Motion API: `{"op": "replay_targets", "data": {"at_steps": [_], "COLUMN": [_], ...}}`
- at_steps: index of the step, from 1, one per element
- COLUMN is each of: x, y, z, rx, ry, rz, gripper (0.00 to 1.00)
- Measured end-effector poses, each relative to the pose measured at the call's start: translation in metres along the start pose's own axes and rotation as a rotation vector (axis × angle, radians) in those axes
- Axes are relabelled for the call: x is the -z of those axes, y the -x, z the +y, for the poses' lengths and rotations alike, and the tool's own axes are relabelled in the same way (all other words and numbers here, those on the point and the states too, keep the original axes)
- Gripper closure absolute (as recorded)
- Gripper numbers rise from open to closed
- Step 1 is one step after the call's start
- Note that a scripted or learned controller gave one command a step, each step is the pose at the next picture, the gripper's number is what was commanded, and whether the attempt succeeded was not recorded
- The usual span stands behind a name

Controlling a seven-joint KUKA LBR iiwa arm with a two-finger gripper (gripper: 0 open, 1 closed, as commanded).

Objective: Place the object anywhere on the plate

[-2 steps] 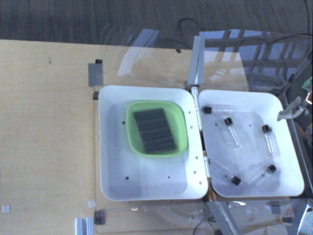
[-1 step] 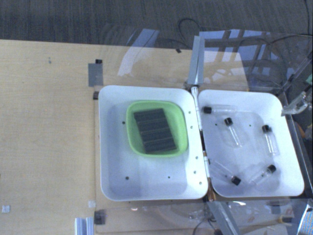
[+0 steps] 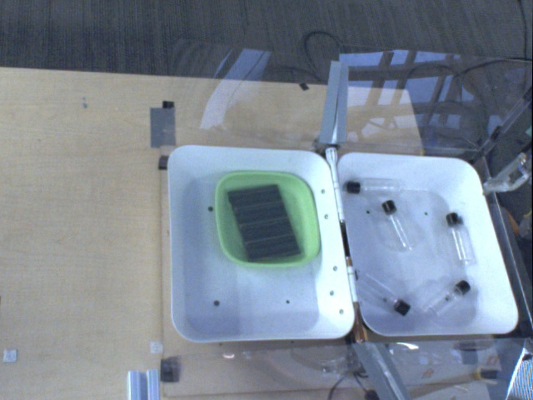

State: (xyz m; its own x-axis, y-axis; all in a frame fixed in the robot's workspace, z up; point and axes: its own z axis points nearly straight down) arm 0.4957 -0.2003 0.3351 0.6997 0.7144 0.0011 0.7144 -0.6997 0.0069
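A square green plate (image 3: 309, 220) with rounded corners sits in the upper middle of the left white bin (image 3: 250, 311). A dark grey rectangular block with ridged bands (image 3: 263, 222) lies flat on the plate. It is turned slightly off the plate's edges and fills most of the plate's floor. Nothing is touching the block.
The right white bin (image 3: 416, 177) holds several clear vials with black caps, such as one at the upper left (image 3: 372, 187) and one at the lower right (image 3: 446, 295). A grey metal post (image 3: 334, 107) rises behind the seam between the bins. Bare wooden bench (image 3: 75, 223) stretches to the left.
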Motion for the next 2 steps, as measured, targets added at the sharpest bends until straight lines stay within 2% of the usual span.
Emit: {"op": "replay_targets", "data": {"at_steps": [1,2], "x": [-0.018,-0.022], "y": [0.004,-0.001], "z": [-0.005,0.005], "rx": [-0.085,-0.054], "ry": [-0.003,0.0], "rz": [0.002,0.001], "gripper": [0.0,0.0]}}
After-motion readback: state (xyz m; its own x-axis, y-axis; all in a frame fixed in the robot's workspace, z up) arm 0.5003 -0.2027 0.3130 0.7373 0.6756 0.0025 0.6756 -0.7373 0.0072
